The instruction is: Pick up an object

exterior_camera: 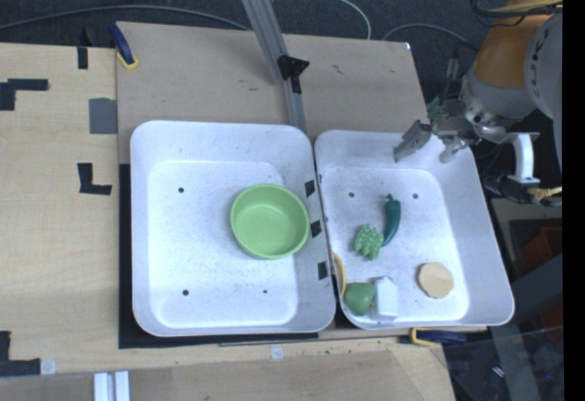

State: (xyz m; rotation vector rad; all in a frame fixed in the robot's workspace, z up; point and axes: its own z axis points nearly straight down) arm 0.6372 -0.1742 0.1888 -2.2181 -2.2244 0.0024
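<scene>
Above the right bin's (475,207) far edge, hovering with claw (428,147) spread wide, gripping nothing; well apart from pepper (391,216) and green bowl (269,221).

Grey arm (546,61) (orange band above wrist) ending in a metal-grey two-fingered pincer (428,145).
</scene>
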